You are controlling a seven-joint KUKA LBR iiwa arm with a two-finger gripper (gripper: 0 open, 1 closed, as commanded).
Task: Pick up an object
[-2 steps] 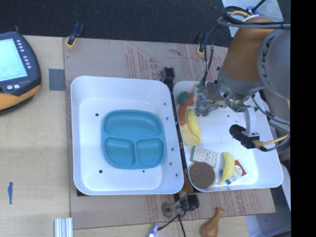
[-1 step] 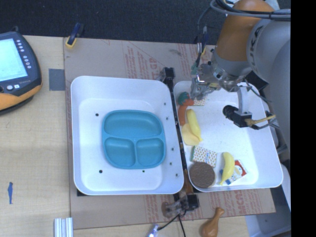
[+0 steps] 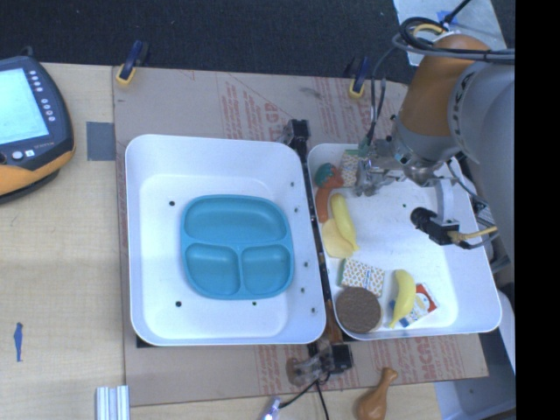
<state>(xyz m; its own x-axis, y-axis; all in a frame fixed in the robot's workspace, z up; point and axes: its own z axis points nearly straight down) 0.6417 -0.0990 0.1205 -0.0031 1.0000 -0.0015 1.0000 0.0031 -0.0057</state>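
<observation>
While tool [image 3: 372, 180] hangs at right bin's [image 3: 468, 309] far-left corner, grip state unreadable; reach step, next needs descent onto banana [image 3: 342, 218].

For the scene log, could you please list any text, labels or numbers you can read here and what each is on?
None is legible.
Cardboard sheet under the bins: red printing, too blurred to read.
Handheld pendant: its lit screen shows no readable text.
Small packet in the right bin: printing too small.

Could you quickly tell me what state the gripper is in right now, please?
Gripper: low over the far end of the right bin, beside the toy food; whether it grips anything cannot be told.
</observation>
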